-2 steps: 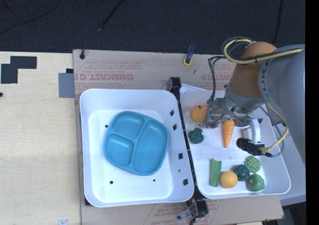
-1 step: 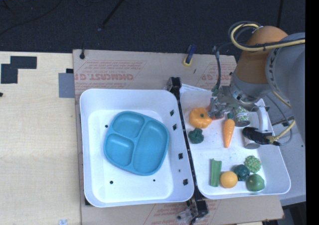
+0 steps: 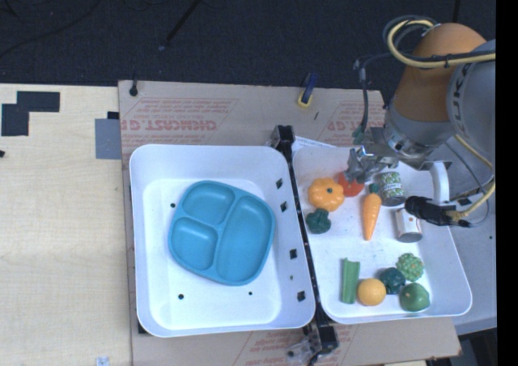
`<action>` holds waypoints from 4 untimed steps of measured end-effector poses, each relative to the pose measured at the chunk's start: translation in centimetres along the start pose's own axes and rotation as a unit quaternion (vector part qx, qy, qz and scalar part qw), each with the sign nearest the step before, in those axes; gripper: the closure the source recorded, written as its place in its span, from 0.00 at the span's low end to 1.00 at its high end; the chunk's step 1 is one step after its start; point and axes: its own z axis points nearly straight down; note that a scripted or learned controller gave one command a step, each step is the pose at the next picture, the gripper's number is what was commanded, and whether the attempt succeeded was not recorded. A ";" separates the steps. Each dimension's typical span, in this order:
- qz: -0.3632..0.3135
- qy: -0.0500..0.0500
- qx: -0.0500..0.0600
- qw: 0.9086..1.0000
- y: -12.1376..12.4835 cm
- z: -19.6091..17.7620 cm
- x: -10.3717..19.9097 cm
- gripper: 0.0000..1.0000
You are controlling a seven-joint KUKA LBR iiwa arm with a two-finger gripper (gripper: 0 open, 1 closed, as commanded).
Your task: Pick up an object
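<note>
End effector [image 3: 362, 163] low at the right bin's [image 3: 453, 275] far edge beside the red toy [image 3: 351, 185] and orange pumpkin [image 3: 325, 193], apparently lined up for a grasp, fingers' state impossible to tell, nothing visibly held.

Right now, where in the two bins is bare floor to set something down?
Left bin: a strip all around the blue plate. Right bin: a patch between carrot, celery and broccoli. Crowded near the end effector.

Upside-down red print on cardboard [image 3: 194, 117], illegible
</note>
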 end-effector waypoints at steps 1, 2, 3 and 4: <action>0.000 0.000 -0.001 1.000 0.1 -3.5 -0.1 1.00; -0.001 0.001 0.004 1.000 -4.8 -2.7 2.8 1.00; 0.000 0.001 0.003 1.000 -7.7 -2.5 6.0 1.00; 0.000 0.001 0.004 1.000 -11.5 -2.5 8.4 1.00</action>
